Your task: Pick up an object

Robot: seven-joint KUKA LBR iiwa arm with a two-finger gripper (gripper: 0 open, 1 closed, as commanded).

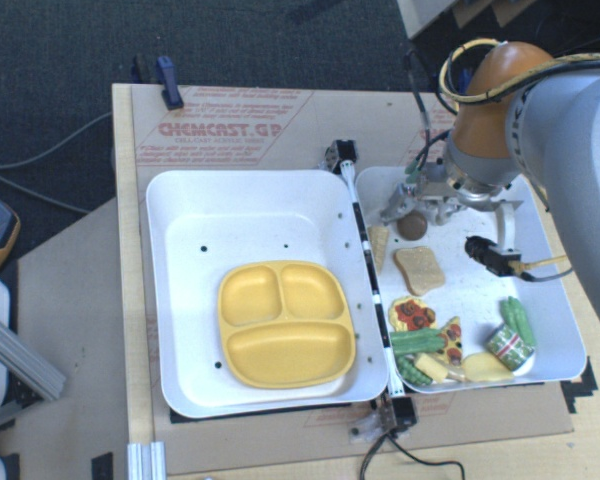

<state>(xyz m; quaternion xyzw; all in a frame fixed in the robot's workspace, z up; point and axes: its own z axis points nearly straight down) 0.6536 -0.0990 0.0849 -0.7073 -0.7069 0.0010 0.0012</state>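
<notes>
Camera view:
Arm: the grey arm point(565, 118) reaches in from the right, over the right bin point(555, 353).
Gripper: the gripper point(417, 211) is low in that bin's top left part; I cannot tell if it is open or shut.
Brown ball: a small brown ball point(412, 227) sits right at the gripper.
Bread: a bread slice point(419, 269) lies just below the ball.
Other food: a pizza piece point(414, 314), a green can point(508, 347).
Left bin: the left bin point(180, 218) holds a yellow tray point(284, 323).
</notes>
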